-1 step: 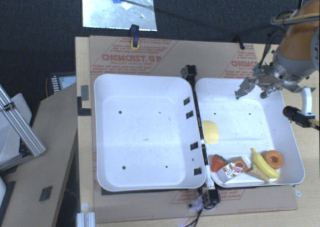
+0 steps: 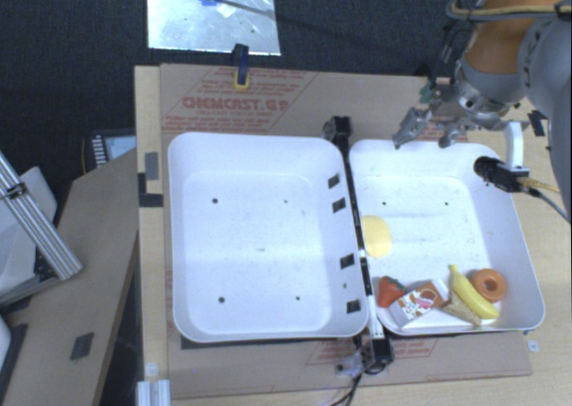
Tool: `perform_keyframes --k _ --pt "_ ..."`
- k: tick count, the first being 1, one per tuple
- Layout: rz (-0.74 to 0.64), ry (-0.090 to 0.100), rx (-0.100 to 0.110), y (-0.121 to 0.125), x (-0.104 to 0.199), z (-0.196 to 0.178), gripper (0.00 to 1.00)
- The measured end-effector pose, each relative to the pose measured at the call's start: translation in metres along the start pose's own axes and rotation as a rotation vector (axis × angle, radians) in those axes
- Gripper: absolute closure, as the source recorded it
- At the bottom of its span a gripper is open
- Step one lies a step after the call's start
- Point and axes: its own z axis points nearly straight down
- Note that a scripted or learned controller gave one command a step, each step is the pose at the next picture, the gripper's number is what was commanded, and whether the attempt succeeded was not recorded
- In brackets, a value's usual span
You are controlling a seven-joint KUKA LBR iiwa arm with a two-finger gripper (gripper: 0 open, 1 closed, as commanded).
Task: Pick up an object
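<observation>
Along the near edge of the right bin (image 2: 500, 216) a cluster of objects is seen: a red piece (image 2: 390, 291), a small printed packet (image 2: 417, 302), a banana (image 2: 471, 292) and an orange ring (image 2: 489, 284) just beside it. Farther in, against the divider, a pale yellow object (image 2: 376, 236) is found alone. The left bin (image 2: 192, 158) lies alongside. Beyond the right bin's far rim, the gripper (image 2: 429, 131) is held with its fingers spread apart, nothing between them.

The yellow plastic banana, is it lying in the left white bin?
No, the yellow plastic banana lies in the right white bin, near its front edge beside an orange ring-shaped toy.
</observation>
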Motion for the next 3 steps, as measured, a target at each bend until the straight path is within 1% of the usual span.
perform_keyframes --k 1,2,3 --pt "0.010 0.001 0.015 -0.041 -0.005 0.137 0.00" --pt "0.009 -0.002 0.002 -0.037 -0.006 0.118 1.00" --pt "0.001 -0.002 -0.011 -0.009 0.022 -0.034 1.00"
